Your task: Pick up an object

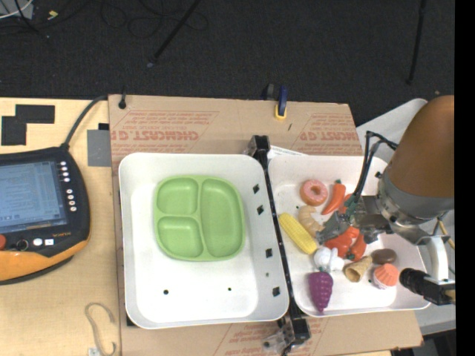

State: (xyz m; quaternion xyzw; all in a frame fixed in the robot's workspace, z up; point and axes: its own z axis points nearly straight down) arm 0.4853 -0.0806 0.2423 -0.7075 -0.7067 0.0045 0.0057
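Camera view, fixed overhead, slanted. Two white bins side by side on the bench. Left bin holds a green divided plate and nothing else of note. Right bin holds the toy food: a pink doughnut, an orange carrot, a yellow corn cob, a purple grape bunch, a brown piece, an ice-cream cone shape and a peach-coloured piece. A teach pendant lies on the bench well to the left.

The arm enters from the right, its orange band above the wrist. The gripper is low in the right bin, in the middle of the clutter, directly above a red-orange piece that looks like a pepper or tomato. The dark finger hardware merges with the toys beneath it; I cannot tell how far the jaws stand apart, nor whether anything sits between them.

Key relation: the red-orange piece lies just below and slightly toward the near edge from the gripper, touching or nearly touching it. The corn cob lies just to its left, long axis running diagonally from upper left to lower right. The carrot sits just above, tilted.

Judgement: the descent looks close to grasp height; the crowding risks a pinch on two items or a slip.
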